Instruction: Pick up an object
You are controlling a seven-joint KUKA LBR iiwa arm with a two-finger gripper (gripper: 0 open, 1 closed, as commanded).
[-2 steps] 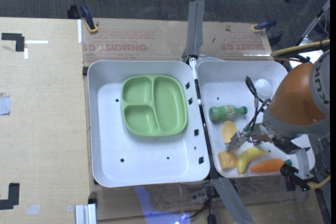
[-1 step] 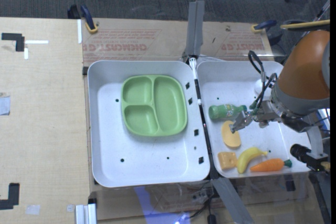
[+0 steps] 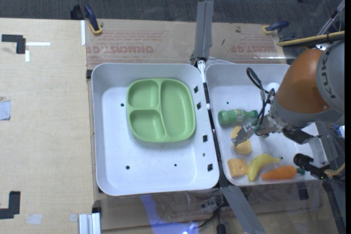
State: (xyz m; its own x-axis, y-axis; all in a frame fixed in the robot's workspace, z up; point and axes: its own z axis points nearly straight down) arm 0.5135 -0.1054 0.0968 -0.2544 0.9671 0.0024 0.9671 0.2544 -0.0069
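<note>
An object for picking is to be chosen in the right bin [image 3: 219, 76]; the left bin [image 3: 104, 134] carries a green divided plate [image 3: 162, 110]. The gripper [image 3: 243, 137] is lowered over a small yellow piece [image 3: 243, 146], just under a green bottle [image 3: 237, 116]. How far it is open cannot be told. A banana [image 3: 259, 165], an orange carrot [image 3: 279, 173] and a yellow block [image 3: 237, 167] lie nearby. The descent should be kept centred on one piece, so that neighbours are not pushed.

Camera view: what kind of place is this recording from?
Probably a robotics lab bench set up for grasping trials: two white bins clamped to a board, toy food like a banana, and the arm's pincer over them.
</note>
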